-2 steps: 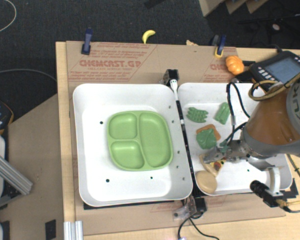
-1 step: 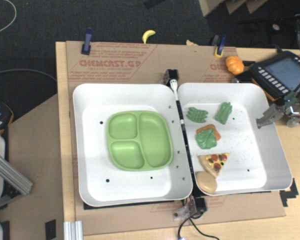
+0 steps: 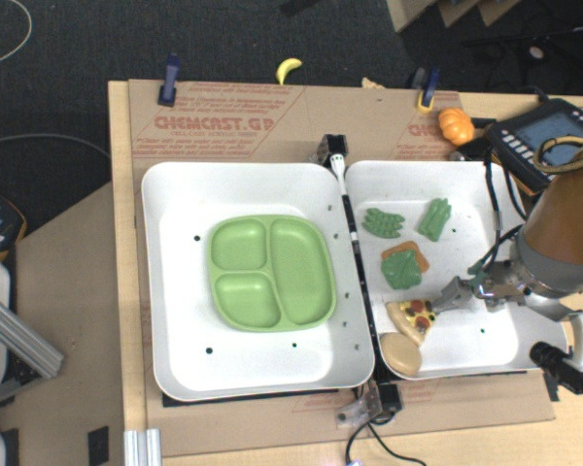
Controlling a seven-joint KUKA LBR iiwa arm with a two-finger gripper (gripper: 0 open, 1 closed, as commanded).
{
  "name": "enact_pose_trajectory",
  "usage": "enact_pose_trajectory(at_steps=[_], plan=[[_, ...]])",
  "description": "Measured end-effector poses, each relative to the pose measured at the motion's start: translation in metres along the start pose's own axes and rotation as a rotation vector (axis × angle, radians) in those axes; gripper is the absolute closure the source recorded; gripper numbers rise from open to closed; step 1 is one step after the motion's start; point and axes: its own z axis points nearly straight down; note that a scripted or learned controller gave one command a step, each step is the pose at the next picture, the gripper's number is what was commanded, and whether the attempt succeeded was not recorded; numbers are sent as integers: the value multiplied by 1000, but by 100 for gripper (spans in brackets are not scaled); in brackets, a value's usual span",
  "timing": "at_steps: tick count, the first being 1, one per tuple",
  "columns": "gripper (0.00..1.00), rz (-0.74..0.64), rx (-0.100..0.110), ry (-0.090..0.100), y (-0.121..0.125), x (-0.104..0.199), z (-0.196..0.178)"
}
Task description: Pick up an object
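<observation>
In the right bin (image 3: 486, 352), the end effector (image 3: 449, 296) sits low at centre right of the frame, its grey fingers pointing left toward the pizza slice (image 3: 414, 316). Its tip lies just beside the slice's upper right edge; I cannot tell whether it touches, nor whether the fingers are open or closed. Nothing shows between them.

Just above left of the tip lies a green leafy piece on an orange square (image 3: 403, 265). Further up are two more green pieces (image 3: 384, 223) and (image 3: 434, 217), well apart from the tip. A tan oval piece (image 3: 401, 353) rests at the bin's lower left corner, below the slice.

The slice lies near the wall shared with the left bin (image 3: 175, 260), which holds a green divided plate (image 3: 270, 272). Bare white floor lies to the lower right of the slice, under the arm (image 3: 564, 236).
</observation>
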Motion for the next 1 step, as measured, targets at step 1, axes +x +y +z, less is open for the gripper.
enact_pose_trajectory(at_steps=[1], plan=[[0, 1, -15, -4, 5, -16, 45]])
